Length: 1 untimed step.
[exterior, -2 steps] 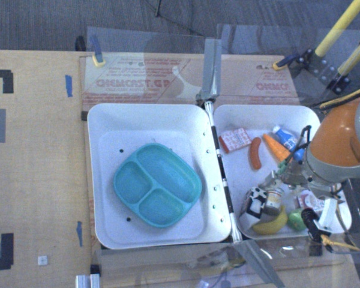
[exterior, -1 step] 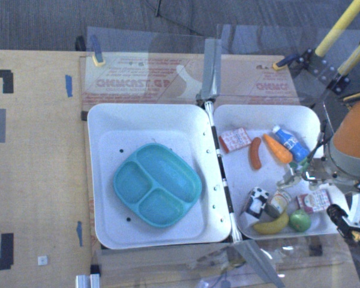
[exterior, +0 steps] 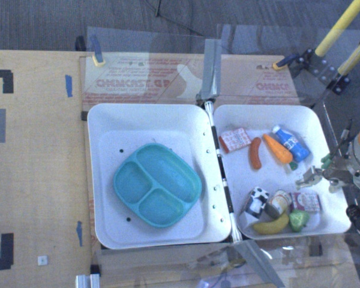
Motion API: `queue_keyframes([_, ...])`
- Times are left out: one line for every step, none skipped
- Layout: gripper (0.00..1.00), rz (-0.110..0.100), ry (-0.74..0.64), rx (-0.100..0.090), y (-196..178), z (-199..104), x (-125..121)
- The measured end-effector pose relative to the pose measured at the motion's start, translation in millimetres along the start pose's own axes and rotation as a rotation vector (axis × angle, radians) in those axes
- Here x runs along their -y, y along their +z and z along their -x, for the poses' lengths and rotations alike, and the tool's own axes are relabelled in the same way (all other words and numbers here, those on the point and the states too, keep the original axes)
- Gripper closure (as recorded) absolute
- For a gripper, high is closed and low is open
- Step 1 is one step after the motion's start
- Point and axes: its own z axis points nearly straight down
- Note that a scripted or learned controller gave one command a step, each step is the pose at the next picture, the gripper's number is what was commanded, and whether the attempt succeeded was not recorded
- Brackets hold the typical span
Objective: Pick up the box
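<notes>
The arm is mostly cut off at the right edge, and the gripper [exterior: 315, 174] pokes in over the right bin's [exterior: 324, 131] right rim, a tangle of thin metal parts; whether it's released or clenched, I cannot tell at this size. Nothing can be seen between its tips.

The box [exterior: 235, 140], small and red-and-white, lies flat in the far left part of the right bin, just beside the divider between the bins and well apart from the gripper. Its printing is too blurred to read.

Near the box: one red sausage [exterior: 255, 153], one carrot [exterior: 278, 149] and one blue bottle [exterior: 291, 143], lying side by side. At the near edge there's a crowded cluster: one black-and-white toy [exterior: 257, 203], one round can [exterior: 278, 203], one pink packet [exterior: 308, 201], one banana [exterior: 272, 224] and one green piece [exterior: 298, 220], pressed together so their edges are hard to separate.

Two white bins in all. The left bin [exterior: 102, 161] holds one teal tray [exterior: 158, 185] with three compartments.

Both bins sit on a tan wooden bench [exterior: 30, 161] with blue tape bits and black marks. Beyond it, grey carpet, a cable, and two yellow poles [exterior: 346, 18] at far right.
</notes>
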Motion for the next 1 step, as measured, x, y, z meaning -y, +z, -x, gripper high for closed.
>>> queue_keyframes([0.0, -0.002, 0.174, -0.007, 60.6, -4.0, -0.7])
